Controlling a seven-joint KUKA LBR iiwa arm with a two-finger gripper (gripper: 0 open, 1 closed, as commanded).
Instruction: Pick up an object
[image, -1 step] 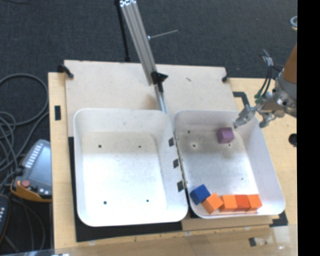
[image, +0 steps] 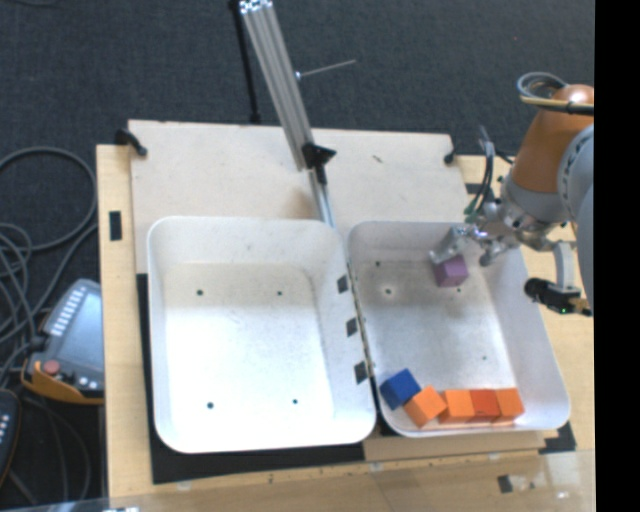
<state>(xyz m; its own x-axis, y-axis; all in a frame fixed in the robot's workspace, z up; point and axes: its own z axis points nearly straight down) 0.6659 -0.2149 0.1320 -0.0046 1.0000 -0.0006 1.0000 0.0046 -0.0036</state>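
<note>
Camera view — the gripper (image: 462, 243) hangs over the right bin (image: 530, 345), its fingers clasping a purple cube (image: 450, 270) lifted near the bin's far side — an orange-and-blue block row (image: 455, 400) lines the near wall.

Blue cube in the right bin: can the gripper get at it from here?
Probably yes. The blue cube lies uncovered with bare floor above it, though an orange block touches one side; the gripper is up by the purple cube.

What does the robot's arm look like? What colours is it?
The arm is rounded and grey, with an orange band just above its wrist. Thin dark cables run along it. At its tip sits a small silvery metal gripper.
</note>
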